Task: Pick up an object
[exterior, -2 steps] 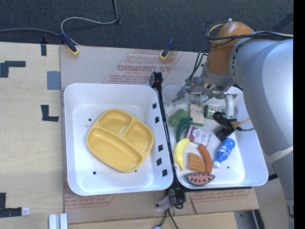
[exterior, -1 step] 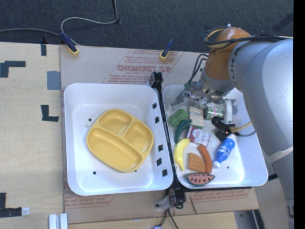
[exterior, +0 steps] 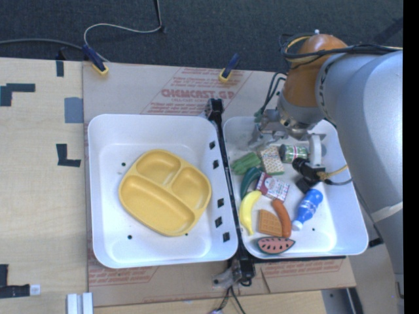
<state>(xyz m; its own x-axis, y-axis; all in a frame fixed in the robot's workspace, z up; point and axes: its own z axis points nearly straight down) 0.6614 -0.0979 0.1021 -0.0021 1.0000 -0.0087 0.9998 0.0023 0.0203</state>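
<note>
My gripper (exterior: 262,135) is low in the far part of the right bin (exterior: 348,239), just above and behind a green vegetable (exterior: 247,161) and a speckled square packet (exterior: 272,161). I see nothing held in it. A small green-labelled can (exterior: 294,153) lies to its right. Nearer the front lie a pink-edged card (exterior: 277,188), a blue bottle (exterior: 308,206), a banana (exterior: 247,209), an orange waffle square (exterior: 268,222), a sausage (exterior: 283,217) and a watermelon slice (exterior: 275,244).
The left bin (exterior: 98,175) holds a yellow divided plate (exterior: 165,191). A black divider rail (exterior: 221,175) runs between the two bins. The grey arm with its orange band (exterior: 314,70) covers the right bin's far right corner. Cables lie behind the bench.
</note>
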